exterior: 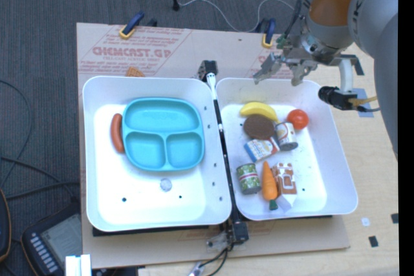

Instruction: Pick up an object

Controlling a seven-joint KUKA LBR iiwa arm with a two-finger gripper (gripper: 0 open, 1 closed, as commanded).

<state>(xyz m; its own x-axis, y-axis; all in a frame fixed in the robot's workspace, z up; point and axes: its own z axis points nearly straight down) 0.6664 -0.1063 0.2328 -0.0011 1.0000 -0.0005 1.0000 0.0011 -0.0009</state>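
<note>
Floor: I see dark grey carpet around the bench, with black cables (19, 158) trailing at left.
Bench: brown board (162, 52) with red print, held by blue-and-yellow clamps (132, 24).
Left bin (97, 203): blue divided tray (163, 134), with a sausage (117, 132) beside it.
Right bin (336, 171): banana (258, 110), tomato (297, 118), brown disc (259, 127), cans, carton, carrot (269, 180), clustered close.
Gripper (283, 71): I read the fingers as spread apart, nothing between them, hanging over the right bin's far rim, apart from the objects.
</note>
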